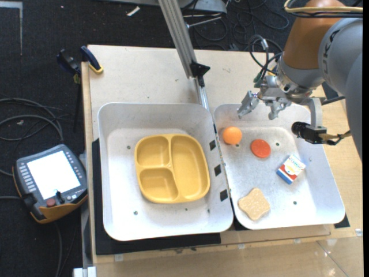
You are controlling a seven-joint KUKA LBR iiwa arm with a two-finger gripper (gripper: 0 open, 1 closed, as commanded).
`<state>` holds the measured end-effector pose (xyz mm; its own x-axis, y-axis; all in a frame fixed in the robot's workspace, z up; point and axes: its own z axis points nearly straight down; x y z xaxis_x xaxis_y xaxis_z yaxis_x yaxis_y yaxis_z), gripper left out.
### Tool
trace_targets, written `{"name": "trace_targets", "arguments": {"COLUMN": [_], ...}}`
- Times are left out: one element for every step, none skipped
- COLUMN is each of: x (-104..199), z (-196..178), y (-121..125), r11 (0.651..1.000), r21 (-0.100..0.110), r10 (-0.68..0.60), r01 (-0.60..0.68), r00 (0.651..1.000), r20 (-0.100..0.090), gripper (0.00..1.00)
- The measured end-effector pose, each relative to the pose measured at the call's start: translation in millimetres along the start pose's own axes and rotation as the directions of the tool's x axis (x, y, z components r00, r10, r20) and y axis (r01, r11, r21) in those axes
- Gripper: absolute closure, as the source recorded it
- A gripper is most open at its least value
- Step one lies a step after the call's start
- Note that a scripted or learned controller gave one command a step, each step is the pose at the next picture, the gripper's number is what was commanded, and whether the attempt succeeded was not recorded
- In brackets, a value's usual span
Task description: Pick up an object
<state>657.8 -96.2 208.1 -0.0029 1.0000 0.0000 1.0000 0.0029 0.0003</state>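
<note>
Above the far edge of the right-hand bin [323, 209], the pincer [260, 105] hangs with its two fingers spread apart and nothing between them, clear of the bin floor by the look of it. Four candidate things lie in that bin: an orange ball [232, 135] near the inner wall, a flat red disc [260, 148] just beside it, a small blue and white carton [290, 169] toward the outer side, and a slice of toast [254, 204] near the front corner. The left-hand bin [115, 212] holds a yellow divided tray [172, 168]. The ball and the disc sit nearest the pincer, so one of them seems the likely target, though no choice is evident yet. Several things could spoil the attempt. The ball is round and would probably roll or squirt out if the fingers close off centre. The disc lies very flat, so the fingertips may scrape the bin floor or slide over it without catching an edge. Ball and disc lie close together, and a descent between them could knock one aside. The ball is also near the wall between the bins, where a finger may strike the rim. The slanted metal bar [181, 36] crossing the worktop [138, 77] stands close to the arm's reach as well.
</note>
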Motion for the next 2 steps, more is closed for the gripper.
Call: {"name": "trace_targets", "arguments": {"x": [0.0, 2.5], "z": [0.0, 43.2], "y": [0.0, -1.0], "r11": [1.0, 1.0], "r21": [0.0, 0.004], "r10": [0.0, 0.0], "r01": [0.0, 0.0], "r00": [1.0, 1.0], "r20": [0.0, 0.001], "gripper": [0.0, 0.0]}}
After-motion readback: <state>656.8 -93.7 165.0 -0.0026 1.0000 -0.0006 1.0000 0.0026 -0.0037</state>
